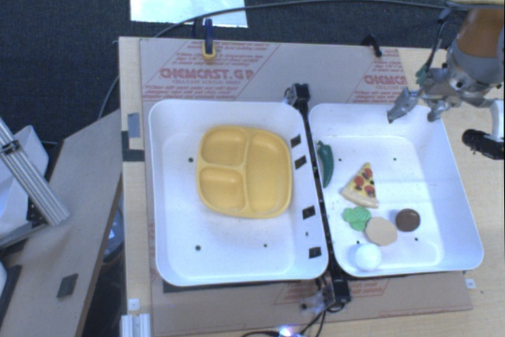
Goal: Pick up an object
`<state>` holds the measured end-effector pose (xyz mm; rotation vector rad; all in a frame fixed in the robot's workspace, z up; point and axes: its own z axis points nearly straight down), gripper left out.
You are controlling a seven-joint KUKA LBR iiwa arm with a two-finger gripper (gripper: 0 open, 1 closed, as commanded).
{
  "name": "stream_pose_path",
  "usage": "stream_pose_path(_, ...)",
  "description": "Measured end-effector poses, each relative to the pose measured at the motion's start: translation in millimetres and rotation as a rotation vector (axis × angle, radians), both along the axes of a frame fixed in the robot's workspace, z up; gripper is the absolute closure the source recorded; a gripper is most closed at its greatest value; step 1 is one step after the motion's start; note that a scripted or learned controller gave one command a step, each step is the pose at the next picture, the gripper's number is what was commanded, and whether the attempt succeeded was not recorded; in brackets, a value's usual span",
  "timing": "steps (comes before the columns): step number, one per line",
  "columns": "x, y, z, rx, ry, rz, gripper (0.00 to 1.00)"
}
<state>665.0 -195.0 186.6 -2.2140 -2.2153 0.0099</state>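
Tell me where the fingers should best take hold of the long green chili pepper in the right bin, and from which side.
Probably from straight above, fingers closing across the middle of the long green chili pepper. It lies flat and slim, lengthwise beside the divider wall of the right white bin, so its narrow width suits the grip. The wall-side finger has little room. The gripper hangs above the bin's far edge.

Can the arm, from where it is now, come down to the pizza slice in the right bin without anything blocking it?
Probably yes. The end effector hangs over the far edge of the right bin, its fingers open. The pizza slice lies flat with nothing on top; the green pepper and the green piece lie near but apart.
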Motion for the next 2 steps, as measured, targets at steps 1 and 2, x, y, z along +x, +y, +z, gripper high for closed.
stream_pose_path(1, 3.1, 0.7, 9.5, -0.003, -0.013, 0.003, 0.0)
stream_pose_path(2, -0.3, 5.3, -32.5, -0.003, -0.013, 0.005, 0.0)
